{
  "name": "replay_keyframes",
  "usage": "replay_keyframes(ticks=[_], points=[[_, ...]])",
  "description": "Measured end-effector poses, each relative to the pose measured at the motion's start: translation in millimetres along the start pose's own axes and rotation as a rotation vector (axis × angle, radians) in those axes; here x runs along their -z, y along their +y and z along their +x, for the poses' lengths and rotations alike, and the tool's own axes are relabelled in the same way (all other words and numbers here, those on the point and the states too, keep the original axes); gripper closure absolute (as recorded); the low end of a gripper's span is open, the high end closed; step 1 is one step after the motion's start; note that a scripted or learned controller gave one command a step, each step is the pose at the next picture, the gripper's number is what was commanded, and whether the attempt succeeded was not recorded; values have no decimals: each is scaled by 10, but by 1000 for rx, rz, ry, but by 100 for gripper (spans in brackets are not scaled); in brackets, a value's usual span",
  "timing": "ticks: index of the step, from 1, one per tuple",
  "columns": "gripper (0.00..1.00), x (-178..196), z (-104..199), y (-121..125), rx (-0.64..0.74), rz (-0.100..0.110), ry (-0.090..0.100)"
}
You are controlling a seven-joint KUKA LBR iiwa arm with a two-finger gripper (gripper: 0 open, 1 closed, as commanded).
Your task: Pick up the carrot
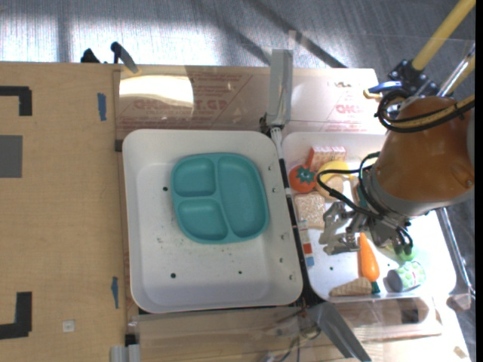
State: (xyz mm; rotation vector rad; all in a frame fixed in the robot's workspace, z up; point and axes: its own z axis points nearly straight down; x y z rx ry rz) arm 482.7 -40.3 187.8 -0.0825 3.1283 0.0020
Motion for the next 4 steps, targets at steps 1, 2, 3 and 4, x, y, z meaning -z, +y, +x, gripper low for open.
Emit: replay_keyframes(ticks=[1, 2, 3, 4], points=[[100, -44, -262, -996, 27, 4, 7], [100, 1444, -310, -1161, 187, 6, -4], [0, 1395, -299, -1149, 188, 1, 5], [0, 314, -17, -906, -77, 0, 11]])
